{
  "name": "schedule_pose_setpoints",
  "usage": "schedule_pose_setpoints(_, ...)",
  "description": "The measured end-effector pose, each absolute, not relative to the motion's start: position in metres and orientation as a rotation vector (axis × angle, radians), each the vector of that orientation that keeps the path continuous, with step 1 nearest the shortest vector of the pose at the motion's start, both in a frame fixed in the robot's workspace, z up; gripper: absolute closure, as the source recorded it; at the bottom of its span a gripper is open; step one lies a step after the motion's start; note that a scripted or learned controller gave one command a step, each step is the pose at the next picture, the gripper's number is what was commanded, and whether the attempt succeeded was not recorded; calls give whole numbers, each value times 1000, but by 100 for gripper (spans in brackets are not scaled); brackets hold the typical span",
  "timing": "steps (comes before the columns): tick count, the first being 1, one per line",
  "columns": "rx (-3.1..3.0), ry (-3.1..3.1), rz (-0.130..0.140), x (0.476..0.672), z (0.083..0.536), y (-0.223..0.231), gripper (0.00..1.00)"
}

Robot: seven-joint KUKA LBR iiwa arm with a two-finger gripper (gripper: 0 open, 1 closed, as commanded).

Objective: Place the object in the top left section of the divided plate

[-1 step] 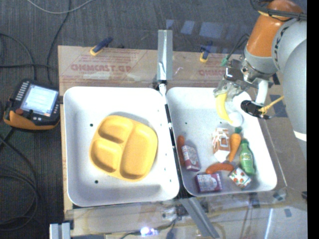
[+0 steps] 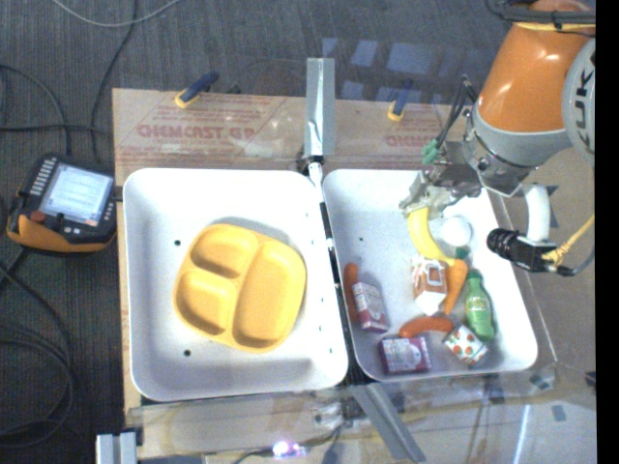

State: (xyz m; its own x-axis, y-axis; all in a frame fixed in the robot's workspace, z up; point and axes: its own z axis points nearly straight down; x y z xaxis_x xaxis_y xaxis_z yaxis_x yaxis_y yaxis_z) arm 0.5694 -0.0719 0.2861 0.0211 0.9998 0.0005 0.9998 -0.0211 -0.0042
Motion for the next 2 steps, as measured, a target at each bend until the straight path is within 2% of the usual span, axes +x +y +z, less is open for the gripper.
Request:
schedule_pose_setpoints(1, -2435, -1978, 7, 539, 275, 14, 100)
schedule_pose_setpoints(2, -2326, -2109, 7, 513, 293, 83, 100)
